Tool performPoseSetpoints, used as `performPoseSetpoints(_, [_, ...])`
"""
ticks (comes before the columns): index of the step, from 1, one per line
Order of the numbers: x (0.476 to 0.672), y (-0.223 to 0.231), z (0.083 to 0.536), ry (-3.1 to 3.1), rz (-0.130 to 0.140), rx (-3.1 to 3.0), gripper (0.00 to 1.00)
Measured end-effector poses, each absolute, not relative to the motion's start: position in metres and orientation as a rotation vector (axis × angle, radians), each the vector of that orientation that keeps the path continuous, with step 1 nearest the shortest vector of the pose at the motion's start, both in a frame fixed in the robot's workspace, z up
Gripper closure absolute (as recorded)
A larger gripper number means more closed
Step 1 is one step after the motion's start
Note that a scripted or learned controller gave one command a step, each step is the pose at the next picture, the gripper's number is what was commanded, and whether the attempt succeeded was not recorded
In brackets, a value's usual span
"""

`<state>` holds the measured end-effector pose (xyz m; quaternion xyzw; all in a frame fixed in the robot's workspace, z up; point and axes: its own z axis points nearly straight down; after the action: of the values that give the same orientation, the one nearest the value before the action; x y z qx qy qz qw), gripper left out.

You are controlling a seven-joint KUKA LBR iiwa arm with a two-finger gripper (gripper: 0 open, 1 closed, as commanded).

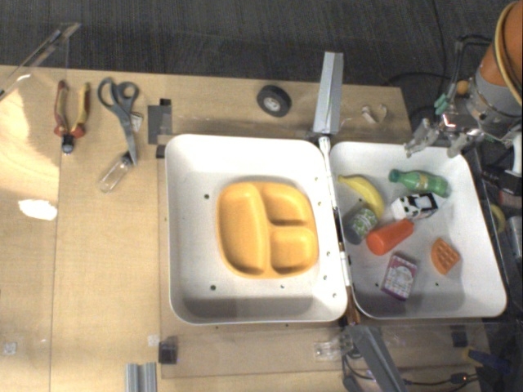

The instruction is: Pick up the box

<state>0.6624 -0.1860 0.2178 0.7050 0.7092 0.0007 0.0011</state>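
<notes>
Tight quarters down there: the box [399, 275] lies at six o'clock in the right bin [482, 300], near the carrot [390, 237] (a nudged neighbour could spoil the grab). The gripper [437, 135] hovers over the bin's twelve o'clock rim, fingers spread and holding nothing, well apart from the box.

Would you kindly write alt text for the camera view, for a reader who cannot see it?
The gripper hovers at the right bin's far edge; the box lies near its front, among a banana, bottle and carrot. The left bin holds a yellow tray.
</notes>
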Motion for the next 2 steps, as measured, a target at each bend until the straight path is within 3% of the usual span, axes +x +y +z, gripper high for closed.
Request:
performPoseSetpoints(1, [0.604,-0.165,0.163,2.266,0.004,2.17,0.0])
performPoseSetpoints(2, [0.523,-0.122,0.145,2.486,0.005,1.915,0.0])
